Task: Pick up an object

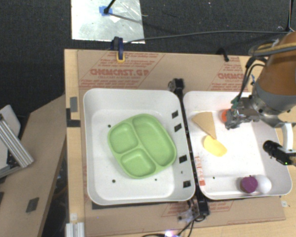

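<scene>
The arm reached in from the right, its hand (233, 118) low over the upper part of the right bin (276, 157). Whether the hand was open or closed could not be determined. A small orange object (224, 115) lay just beside the hand, on its left. A tan wedge (205, 123) lay near the bin's left wall, with a yellow piece (214, 146) just below it. A purple object (249, 184) rested near the bin's lower edge. The left bin (96, 132) held a green tray (140, 145) with three compartments.
</scene>
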`<action>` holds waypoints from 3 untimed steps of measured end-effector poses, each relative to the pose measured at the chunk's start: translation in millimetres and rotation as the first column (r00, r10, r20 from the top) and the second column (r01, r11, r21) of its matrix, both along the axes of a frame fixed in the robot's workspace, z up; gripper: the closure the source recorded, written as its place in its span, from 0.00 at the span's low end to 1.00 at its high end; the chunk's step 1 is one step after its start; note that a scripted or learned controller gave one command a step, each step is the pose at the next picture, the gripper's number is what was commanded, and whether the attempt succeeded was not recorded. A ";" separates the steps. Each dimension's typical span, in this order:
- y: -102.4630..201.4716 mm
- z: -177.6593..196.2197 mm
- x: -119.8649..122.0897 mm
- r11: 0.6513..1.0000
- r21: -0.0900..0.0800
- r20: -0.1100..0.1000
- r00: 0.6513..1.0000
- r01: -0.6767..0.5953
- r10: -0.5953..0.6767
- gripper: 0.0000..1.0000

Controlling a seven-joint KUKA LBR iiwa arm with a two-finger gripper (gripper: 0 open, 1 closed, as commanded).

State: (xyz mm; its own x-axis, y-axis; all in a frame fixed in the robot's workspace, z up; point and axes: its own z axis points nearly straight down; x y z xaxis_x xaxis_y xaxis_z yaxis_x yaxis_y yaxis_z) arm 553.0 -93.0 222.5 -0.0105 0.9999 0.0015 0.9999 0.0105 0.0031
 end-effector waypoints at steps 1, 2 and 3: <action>51.4 10.9 17.2 1.000 0.001 0.000 1.000 0.000 0.000 1.00; 99.9 20.0 34.8 1.000 0.001 0.001 1.000 0.000 0.000 1.00; 154.7 7.3 48.5 1.000 0.001 -0.001 1.000 0.001 -0.001 1.00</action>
